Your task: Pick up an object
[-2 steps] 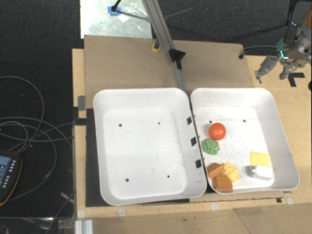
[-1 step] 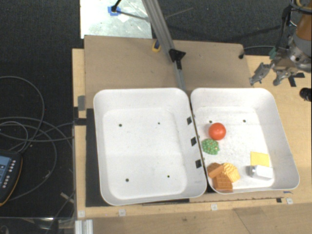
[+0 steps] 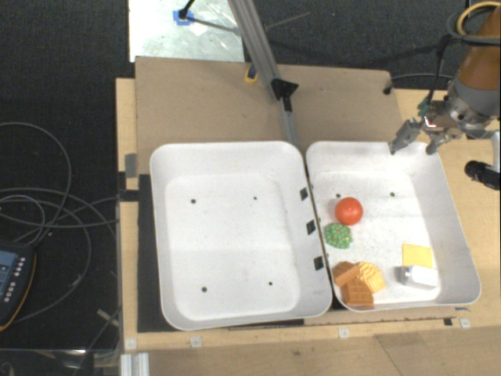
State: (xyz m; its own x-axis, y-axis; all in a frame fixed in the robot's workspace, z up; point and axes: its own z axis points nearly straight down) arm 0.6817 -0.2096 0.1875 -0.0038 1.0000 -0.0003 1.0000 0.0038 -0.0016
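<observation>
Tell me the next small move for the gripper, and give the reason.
Probably bring the gripper forward and down over the red ball. It hangs open above the right bin's far edge with nothing between its fingers, and the ball lies apart from the other pieces.

The arm enters at 2 o'clock, its gripper (image 3: 416,142) hanging with 2 fingers seemingly spread apart, holding nothing.
</observation>
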